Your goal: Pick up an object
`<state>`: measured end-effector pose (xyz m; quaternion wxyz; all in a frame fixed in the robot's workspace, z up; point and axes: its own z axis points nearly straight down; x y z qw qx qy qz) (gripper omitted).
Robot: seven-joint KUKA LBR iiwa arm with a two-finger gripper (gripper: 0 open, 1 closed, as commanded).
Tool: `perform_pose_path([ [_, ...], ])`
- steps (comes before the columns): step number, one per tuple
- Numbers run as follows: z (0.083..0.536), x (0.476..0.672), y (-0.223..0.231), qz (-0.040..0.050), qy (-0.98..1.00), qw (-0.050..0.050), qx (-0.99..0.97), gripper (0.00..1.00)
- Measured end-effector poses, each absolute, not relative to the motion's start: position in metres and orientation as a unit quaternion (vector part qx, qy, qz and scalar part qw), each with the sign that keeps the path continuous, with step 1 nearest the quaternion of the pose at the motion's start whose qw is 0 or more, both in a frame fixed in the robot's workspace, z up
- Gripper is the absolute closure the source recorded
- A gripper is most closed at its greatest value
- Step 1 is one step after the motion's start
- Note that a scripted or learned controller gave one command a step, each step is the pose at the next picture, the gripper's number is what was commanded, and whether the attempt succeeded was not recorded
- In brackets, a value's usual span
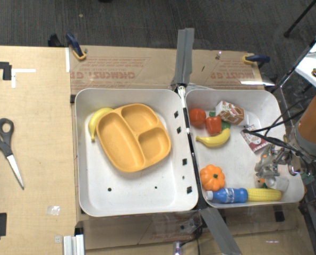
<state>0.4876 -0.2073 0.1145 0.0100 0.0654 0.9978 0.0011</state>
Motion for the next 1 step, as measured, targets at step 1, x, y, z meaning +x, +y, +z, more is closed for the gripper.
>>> perform_pose_path([
  [1, 0.1144, 0.4877, -0.2071, 0.0011, 0.998, 0.01, 0.065, 0.0],
])
